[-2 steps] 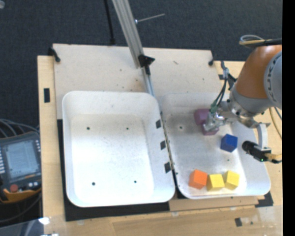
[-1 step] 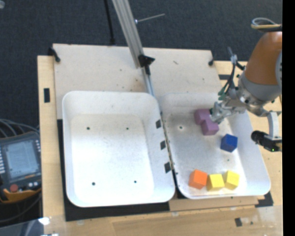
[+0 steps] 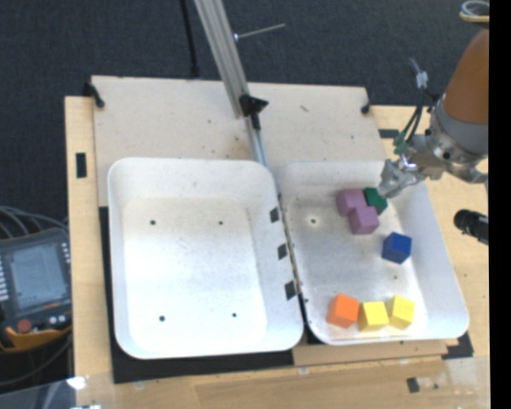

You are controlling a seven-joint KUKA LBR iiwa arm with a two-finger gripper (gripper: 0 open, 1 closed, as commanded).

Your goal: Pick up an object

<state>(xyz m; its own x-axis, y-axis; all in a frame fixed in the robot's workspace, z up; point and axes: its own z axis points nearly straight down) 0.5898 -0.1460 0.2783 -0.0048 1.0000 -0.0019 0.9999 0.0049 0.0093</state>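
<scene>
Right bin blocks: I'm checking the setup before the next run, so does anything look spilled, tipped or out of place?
Nothing stands out. All the blocks lie inside the right bin: two purple blocks touching, a green block beside them under the tool, a blue block alone, and orange and two yellow blocks in a row.

- White bins: two, left bin [image 3: 196, 254] and right bin [image 3: 426, 228].
- Purple blocks: two [image 3: 351, 201] [image 3: 364, 220].
- Yellow blocks: two [image 3: 375, 314] [image 3: 402, 311].
- Green block: one [image 3: 376, 199].
- Blue block: one [image 3: 397, 247].
- Orange block: one [image 3: 343, 310].
- Blocks in total: seven.
</scene>
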